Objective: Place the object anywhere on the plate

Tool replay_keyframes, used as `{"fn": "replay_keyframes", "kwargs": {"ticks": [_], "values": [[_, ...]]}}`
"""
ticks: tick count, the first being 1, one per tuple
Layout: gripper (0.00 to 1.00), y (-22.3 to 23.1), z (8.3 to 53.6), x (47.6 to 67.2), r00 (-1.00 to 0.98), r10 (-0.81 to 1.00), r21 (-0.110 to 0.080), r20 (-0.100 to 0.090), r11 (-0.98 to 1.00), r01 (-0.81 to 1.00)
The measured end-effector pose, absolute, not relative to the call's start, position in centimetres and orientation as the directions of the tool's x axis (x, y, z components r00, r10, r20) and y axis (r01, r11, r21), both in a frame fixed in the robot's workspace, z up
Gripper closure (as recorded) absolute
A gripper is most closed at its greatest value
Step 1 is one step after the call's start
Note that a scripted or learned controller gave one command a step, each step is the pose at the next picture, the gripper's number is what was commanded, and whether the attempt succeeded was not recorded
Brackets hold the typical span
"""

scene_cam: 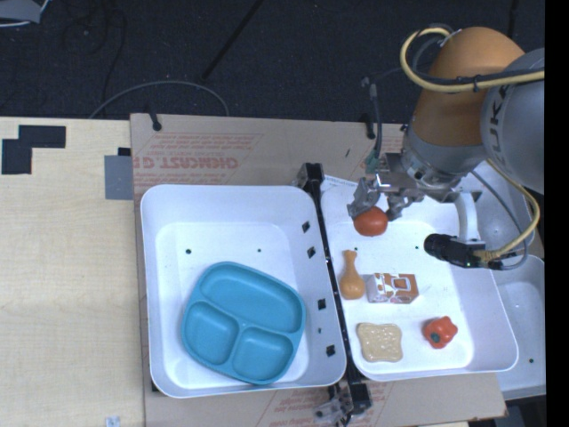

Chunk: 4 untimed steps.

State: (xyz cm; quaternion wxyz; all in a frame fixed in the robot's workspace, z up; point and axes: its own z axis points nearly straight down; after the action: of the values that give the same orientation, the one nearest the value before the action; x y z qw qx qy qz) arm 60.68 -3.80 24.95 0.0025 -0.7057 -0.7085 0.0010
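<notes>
Over the far part of the right bin (498, 327), the hand (380, 201) hangs with a red tomato-like object (371, 222) just under it, and the fingers seem to close on the top of this object, so I judge the hand is grasping it, though the grip looks shallow. The object is above the bin's far left corner, near the divider between the two bins. The blue plate (242, 323) with three compartments lies in the left bin (169, 229), toward its near edge, well apart from the hand. The main risk, as I judge it, is that the round object slips out while the arm carries it over the divider, because only its upper part appears to be held. If it falls early, it can roll on the white floor of the bin and miss the plate. Other things rest in the right bin: a small orange gourd (352, 276), a brown and white packet (393, 287), a slice of bread (380, 342) and a red pepper (439, 331), all nearer to the desk's front edge than the hand.
</notes>
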Motion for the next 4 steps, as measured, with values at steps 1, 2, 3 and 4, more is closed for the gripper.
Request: {"fn": "replay_keyframes", "kwargs": {"ticks": [1, 2, 3, 4], "values": [[1.00, 1.2, 23.2, 60.1, -0.004, 1.000, -0.006, 0.002, 0.004, 1.000], [1.00, 6.8, 22.6, 57.8, -0.005, 1.000, -0.007, 0.002, 0.005, 1.000], [1.00, 11.6, 21.9, 56.5, -0.005, 1.000, -0.006, 0.002, 0.005, 1.000], [1.00, 11.6, 21.7, 57.6, -0.005, 1.000, -0.003, -0.001, 0.005, 1.000]]}}
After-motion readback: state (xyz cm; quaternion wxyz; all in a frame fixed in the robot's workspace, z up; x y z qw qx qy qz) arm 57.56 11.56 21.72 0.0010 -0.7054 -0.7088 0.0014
